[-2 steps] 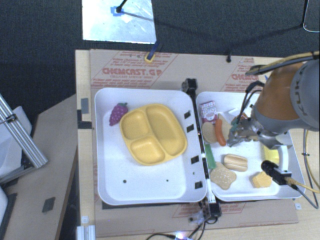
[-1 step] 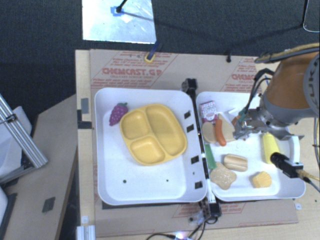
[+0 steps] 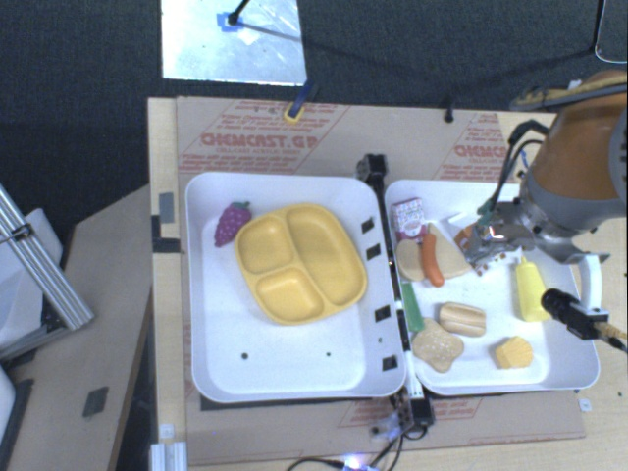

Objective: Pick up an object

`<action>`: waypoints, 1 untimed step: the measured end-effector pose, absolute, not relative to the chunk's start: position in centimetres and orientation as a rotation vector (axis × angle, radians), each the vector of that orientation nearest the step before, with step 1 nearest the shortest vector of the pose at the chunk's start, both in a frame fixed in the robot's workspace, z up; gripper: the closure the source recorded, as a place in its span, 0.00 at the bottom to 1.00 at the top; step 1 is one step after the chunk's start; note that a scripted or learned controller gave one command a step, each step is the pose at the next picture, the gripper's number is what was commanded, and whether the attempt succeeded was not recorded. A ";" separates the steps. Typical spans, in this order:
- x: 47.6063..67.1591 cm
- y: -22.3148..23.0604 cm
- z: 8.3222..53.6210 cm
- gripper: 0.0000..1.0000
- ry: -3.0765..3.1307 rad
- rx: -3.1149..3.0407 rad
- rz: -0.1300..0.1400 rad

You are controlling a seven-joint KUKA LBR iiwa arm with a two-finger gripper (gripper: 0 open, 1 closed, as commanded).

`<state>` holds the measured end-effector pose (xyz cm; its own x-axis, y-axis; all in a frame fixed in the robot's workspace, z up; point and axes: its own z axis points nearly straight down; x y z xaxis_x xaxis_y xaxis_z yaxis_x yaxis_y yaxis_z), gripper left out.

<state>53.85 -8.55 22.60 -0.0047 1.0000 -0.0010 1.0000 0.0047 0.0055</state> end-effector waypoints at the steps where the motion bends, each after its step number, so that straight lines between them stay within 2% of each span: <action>1: 56.5 -3.3 21.6 1.00 2.228 2.210 0.005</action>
